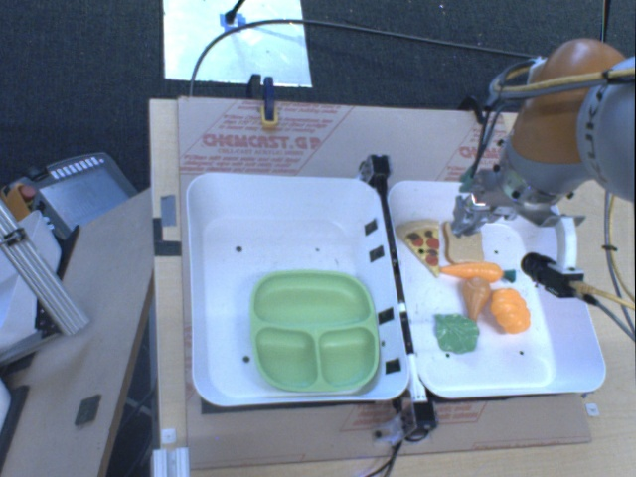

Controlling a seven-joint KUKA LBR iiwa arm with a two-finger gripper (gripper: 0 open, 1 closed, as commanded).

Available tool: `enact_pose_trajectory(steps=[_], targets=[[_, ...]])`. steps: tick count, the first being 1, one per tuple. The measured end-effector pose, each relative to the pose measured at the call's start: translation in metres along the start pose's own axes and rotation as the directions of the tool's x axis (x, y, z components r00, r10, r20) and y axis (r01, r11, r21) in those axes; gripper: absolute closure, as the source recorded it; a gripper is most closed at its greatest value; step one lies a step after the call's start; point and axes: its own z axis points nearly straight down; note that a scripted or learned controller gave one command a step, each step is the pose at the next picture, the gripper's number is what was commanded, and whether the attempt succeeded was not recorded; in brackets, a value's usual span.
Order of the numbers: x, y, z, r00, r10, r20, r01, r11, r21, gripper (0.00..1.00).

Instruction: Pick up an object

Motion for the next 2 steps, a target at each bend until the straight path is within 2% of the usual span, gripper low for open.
enact_pose_trajectory(steps=[1,2], targets=[[0.042,-0.003,-0.003,1.0,0.0,0.0,0.0,1.0,-0.001,1.0],[0.101,0.0,-0.005,1.0,-0.003,-0.001,0.003,1.0,-0.001,1.0]])
